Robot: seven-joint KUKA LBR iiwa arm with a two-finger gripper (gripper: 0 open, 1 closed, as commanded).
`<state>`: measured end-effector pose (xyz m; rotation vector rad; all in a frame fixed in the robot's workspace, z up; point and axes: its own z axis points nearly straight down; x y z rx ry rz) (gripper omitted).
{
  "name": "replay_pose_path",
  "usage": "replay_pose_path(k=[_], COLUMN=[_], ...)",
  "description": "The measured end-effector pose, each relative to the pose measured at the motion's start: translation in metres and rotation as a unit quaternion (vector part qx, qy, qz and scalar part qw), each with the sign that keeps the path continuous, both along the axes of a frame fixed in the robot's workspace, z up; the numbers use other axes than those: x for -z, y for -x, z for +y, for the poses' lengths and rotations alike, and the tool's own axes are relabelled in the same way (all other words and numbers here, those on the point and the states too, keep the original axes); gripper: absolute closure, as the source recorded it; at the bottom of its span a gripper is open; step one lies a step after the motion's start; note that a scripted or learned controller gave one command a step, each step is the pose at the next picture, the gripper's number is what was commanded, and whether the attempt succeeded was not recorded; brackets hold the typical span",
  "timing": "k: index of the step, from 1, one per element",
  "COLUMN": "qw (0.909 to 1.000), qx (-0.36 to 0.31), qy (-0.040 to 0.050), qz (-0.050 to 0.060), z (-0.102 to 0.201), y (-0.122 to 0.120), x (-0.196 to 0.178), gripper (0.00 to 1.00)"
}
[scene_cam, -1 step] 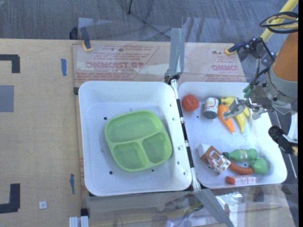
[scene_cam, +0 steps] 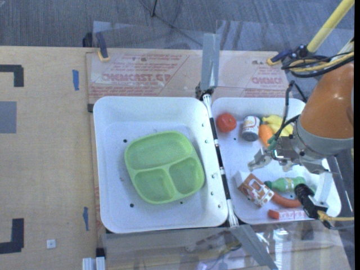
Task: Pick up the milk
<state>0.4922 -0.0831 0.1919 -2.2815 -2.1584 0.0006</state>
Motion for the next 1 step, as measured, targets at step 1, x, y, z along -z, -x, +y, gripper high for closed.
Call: replay_pose_path(k=[1], qw=[0.9981], qx=[-0.062], qy=[-0.0003], qz=[0.001], z=[0.1376], y=[0.0133], x=[0.0079], gripper=[0.0])
